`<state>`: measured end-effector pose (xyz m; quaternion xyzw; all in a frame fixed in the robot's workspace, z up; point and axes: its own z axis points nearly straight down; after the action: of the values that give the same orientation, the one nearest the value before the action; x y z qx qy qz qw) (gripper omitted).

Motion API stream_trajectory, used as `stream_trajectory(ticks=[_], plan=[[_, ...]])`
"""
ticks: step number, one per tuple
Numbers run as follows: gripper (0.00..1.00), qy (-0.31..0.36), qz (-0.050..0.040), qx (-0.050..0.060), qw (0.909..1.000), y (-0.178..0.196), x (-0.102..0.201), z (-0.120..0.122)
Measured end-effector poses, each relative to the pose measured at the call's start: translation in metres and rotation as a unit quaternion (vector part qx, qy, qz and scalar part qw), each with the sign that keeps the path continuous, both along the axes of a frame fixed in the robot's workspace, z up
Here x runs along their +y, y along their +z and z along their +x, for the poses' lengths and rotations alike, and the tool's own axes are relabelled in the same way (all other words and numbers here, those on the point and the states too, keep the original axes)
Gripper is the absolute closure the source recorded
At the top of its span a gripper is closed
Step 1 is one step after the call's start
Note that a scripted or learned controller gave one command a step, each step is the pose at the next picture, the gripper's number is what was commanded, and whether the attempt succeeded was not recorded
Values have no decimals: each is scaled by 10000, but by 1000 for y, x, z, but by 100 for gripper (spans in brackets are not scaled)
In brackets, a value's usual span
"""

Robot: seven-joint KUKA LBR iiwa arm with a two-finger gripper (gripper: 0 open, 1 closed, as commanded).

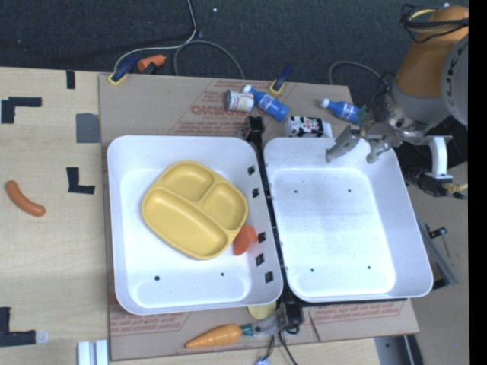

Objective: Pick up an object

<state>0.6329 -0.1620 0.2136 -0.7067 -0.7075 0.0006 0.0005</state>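
On the bench sit two white bins side by side. The left bin [129, 226] holds a big yellow plate [195, 208] with three sections, lying flat near the middle. A small orange-red thing [244, 240] lies just beside the plate's lower right edge, touching it or nearly so — it is too small to name. The right bin [342, 226] has a bare white floor with a few dark dots.

The grey arm [430, 67] with its orange band comes in at the upper right. Its gripper [359, 149] hangs over the back edge of the right bin — the two fingers are spread apart, with nothing between them.

Behind the bins, on the brown board, lie a blue bottle [270, 103] and a smaller blue bottle [341, 110] close to the gripper. A toy carrot [215, 337] lies in front of the left bin. Far to the left, a little sausage [24, 198] rests on the pale wood, well apart from everything else.
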Motion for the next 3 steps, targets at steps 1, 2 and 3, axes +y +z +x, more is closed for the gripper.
stream_trajectory(ticks=[1,2,3], plan=[[0,0,13,41,10000,-72,41,-49],[0,19,1,-27,10000,-131,66,20],[0,9,-6,9,10000,-128,65,36]])
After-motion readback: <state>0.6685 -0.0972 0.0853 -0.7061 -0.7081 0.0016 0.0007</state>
